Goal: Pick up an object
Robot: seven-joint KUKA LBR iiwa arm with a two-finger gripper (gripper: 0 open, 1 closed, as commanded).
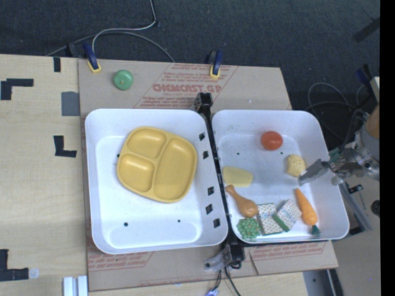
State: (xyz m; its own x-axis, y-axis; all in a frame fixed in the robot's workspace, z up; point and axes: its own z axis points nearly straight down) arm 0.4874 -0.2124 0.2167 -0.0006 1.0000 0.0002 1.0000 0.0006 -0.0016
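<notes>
The right bin holds a red tomato, a yellow corn piece, a pale yellow wedge, a brown drumstick, a green bumpy piece, two small patterned packets and an orange carrot. My gripper reaches in over the bin's right rim, just right of the corn and above the carrot's top end. I see nothing held in it.
The left bin carries a yellow divided plate. A green ball lies on the cardboard behind the bins, between two clamps. Cables run along the dark floor at the back and right.
</notes>
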